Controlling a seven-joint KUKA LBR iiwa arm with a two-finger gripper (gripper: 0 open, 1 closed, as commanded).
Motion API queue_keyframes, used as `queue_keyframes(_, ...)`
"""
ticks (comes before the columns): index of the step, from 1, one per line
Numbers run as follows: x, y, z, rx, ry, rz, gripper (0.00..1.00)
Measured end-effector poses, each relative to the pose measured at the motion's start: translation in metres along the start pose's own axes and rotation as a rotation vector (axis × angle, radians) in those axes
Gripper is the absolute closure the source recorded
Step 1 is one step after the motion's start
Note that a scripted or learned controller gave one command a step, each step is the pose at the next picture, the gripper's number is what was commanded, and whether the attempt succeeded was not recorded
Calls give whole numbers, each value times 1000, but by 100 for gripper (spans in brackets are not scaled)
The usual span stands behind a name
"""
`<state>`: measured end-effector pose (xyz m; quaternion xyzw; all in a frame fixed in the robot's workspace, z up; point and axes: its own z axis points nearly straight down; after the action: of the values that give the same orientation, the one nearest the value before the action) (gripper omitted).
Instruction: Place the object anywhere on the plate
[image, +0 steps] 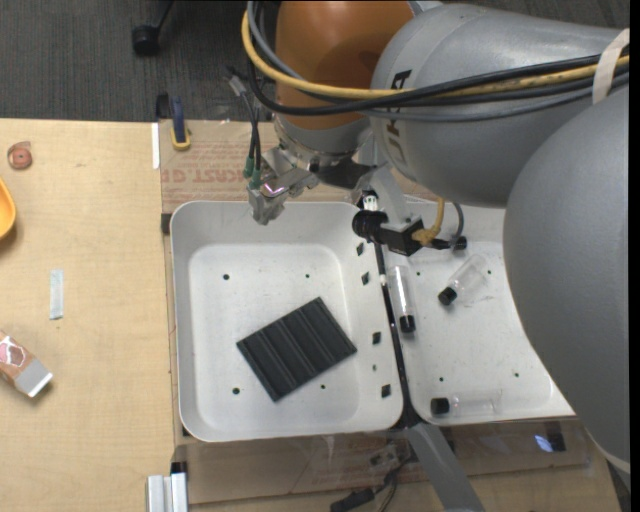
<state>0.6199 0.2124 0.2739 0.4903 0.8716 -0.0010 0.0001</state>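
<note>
one gripper (266, 203) at upper centre of frame, over the top rim of the left bin (190, 300); open or closed not readable from this angle. black ribbed plate (297, 348) flat and skewed at lower middle of left bin, well apart from gripper. candidate objects all in right bin (520, 360): pen (400, 298) just beside the divider, clear vial (458, 284) right of it, second vial (462, 405) near bottom edge. none touching the plate. grey arm (520, 120) across upper right.
</note>
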Motion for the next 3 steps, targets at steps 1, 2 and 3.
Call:
queue_keyframes(1,-1,7,-10,-1,-1,-86,100)
queue_keyframes(2,2,0,-13,0,0,-225,100)
queue_keyframes(3,-8,27,16,-2,-2,-237,100)
